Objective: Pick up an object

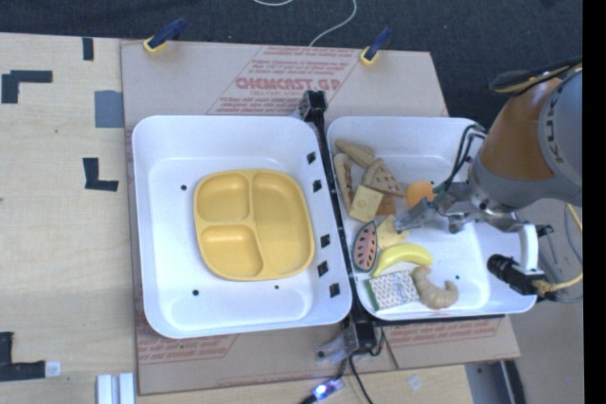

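Broadly, the tabletop point(57, 203) carries a cardboard sheet point(284, 80) clamped at its far edge, and two white bins sit on it side by side, probably so a program can move things from one to the other. The left bin point(161, 298) holds a yellow divided plate point(254, 224) lying flat near its middle, with bare floor all round it and no clutter against its walls.

The right bin point(454, 132) holds the things to pick, crowded against its left wall: tan wedge-shaped pieces point(365, 173) at the far end, a watermelon slice point(365, 246) and a banana point(401, 256) in the middle, then a speckled card point(393, 289) and a tan curled piece point(437, 290) by the near edge. An orange ball point(420, 193) sits a little apart, nearer the bin's centre.

The arm point(525, 147) reaches in over the right wall, and the hand point(417, 219) is low between the orange ball and the banana; whether it is released or clenched I cannot tell, and nothing is plainly caught in it. Open floor lies along the right and far sides of this bin, so a lift straight up looks the freest path. The tight pile by the left wall leaves little room for a sideways approach, and neighbours could be nudged.
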Controlling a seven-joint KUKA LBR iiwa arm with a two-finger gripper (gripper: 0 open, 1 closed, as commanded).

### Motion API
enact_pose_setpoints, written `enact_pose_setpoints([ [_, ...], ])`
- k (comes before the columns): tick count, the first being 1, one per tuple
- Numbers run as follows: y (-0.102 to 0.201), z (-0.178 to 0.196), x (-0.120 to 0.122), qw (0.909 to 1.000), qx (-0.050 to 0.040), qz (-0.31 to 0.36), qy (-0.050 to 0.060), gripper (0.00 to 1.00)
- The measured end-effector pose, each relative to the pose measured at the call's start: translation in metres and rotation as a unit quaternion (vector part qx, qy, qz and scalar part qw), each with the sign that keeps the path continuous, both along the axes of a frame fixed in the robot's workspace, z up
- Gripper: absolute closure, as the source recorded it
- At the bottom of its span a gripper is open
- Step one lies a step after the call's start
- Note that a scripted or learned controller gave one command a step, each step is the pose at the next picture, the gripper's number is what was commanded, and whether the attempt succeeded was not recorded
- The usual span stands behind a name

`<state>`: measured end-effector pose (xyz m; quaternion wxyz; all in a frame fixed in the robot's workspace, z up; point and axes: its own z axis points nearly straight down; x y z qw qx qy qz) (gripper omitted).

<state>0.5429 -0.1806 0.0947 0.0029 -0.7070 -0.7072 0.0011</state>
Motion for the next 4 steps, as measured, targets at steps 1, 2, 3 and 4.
enact_pose_setpoints([
  [1, 0.001, -0.007, 0.001, 1.0000, 0.0003, 0.001, -0.002, 0.00],
  [2, 0.003, 0.008, 0.006, 1.0000, 0.0012, 0.002, -0.008, 1.00],
  [3, 0.012, 0.056, 0.002, 1.0000, -0.0015, 0.001, -0.004, 1.00],
  [4, 0.015, 0.119, 0.001, 1.0000, -0.0019, 0.001, -0.005, 1.00],
])
